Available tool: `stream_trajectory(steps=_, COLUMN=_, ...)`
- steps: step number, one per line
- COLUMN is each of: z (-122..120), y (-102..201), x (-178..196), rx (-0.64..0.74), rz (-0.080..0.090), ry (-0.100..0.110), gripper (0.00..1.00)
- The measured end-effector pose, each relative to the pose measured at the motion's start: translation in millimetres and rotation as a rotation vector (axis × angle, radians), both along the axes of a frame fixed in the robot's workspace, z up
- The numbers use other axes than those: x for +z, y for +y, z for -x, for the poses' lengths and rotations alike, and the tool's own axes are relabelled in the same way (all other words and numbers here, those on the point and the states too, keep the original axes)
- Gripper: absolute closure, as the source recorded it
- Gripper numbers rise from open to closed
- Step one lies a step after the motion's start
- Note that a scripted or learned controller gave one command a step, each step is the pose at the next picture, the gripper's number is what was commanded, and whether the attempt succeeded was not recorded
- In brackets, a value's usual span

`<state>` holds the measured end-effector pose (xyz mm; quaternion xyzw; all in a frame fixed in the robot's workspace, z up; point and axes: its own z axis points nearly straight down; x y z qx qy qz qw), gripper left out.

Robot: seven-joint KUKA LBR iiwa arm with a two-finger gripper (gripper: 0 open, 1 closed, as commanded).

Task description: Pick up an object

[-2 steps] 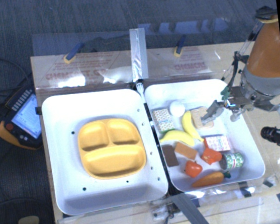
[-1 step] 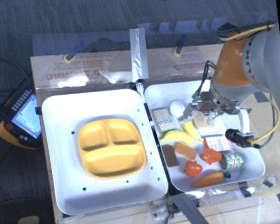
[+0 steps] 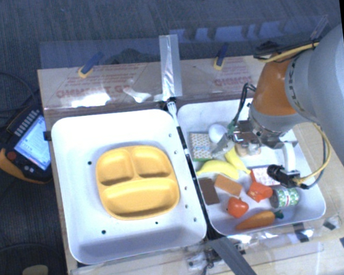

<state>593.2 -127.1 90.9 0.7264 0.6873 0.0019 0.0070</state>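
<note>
The right bin (image 3: 313,208) holds several small things: a yellow banana (image 3: 221,167), a tan block (image 3: 228,186), a red tomato (image 3: 236,207), a red pepper (image 3: 259,191), an orange carrot (image 3: 255,220), a green can (image 3: 284,198), a white egg (image 3: 217,132) and a checkered wafer (image 3: 200,143). My gripper (image 3: 245,144) reaches down into the upper middle of this bin, just right of the egg and above the banana's upper end. The wrist hides whatever lies directly beneath it. I see nothing lifted clear of the bin.
The left bin (image 3: 85,238) holds a yellow divided plate (image 3: 137,180). A ridge (image 3: 187,163) separates the two bins. A black cable (image 3: 315,160) loops from the wrist over the right bin's right side. A teach pendant (image 3: 27,148) lies off the bench to the left.
</note>
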Motion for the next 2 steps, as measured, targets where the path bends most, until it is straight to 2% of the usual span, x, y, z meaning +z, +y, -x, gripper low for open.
stream_trajectory(steps=1, z=-1, y=-1, x=9, rx=-0.002, rz=0.001, ry=-0.003, gripper=1.0)
stream_trajectory(steps=2, z=-43, y=73, x=90, rx=-0.115, rz=-0.006, ry=0.017, gripper=1.0)
